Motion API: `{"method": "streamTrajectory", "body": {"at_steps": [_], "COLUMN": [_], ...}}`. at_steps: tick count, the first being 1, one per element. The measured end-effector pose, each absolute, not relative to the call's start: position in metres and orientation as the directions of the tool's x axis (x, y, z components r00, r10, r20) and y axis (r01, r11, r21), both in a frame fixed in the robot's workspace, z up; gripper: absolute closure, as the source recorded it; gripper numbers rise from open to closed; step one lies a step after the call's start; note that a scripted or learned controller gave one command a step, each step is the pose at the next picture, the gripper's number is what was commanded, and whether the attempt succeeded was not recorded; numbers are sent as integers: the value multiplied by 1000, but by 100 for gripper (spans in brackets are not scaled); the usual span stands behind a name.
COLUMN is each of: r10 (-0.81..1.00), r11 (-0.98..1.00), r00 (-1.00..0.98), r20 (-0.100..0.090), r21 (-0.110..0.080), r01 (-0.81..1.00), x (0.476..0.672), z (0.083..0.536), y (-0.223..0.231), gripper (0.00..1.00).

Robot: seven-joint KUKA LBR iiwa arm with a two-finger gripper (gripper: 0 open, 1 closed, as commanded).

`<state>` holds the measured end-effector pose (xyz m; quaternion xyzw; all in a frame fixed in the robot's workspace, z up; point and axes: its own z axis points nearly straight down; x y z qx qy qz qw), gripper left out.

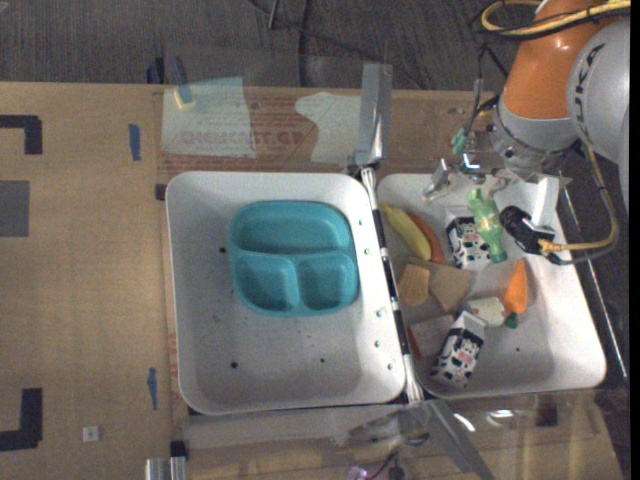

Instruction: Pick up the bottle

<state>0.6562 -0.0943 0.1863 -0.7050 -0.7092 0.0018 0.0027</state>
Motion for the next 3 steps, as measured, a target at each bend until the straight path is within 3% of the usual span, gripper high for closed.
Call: {"method": "streamTrajectory", "body": {"at_steps": [1, 2, 3], "r10": [1000, 1000, 992], "r11": [12, -13, -124], "r00": [-12, 13, 124], "r20": [-1, -1, 1], "r21": [-1, -1, -6], "r01": [1000, 1000, 992], "x": [668, 668, 668], "z": [189, 193, 154], "y": [-158, -223, -221], "gripper": [0, 0, 0]}}
